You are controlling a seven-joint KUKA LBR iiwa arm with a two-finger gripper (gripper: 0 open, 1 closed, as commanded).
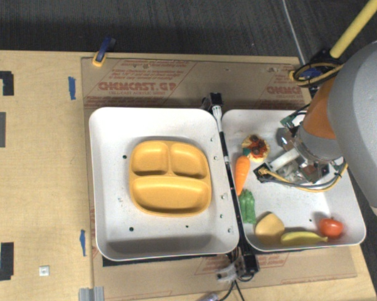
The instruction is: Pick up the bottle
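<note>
Right bin (348, 196): green bottle (247, 207), carrot (241, 172)

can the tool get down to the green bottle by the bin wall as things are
Probably yes, but tightly. The green bottle lies uncovered in the right bin, and the tool hangs up and right of it. The carrot, yellow pear-like fruit and dividing wall crowd it.

Robotics lab bench, cardboard-topped (44, 137) with blue tape marks (72, 88), two white bins (106, 187) clamped side by side, toy food (241, 173) and yellow tray (170, 176) inside, robot arm (357, 118) with loose cabling (310, 73) stood over them
</note>
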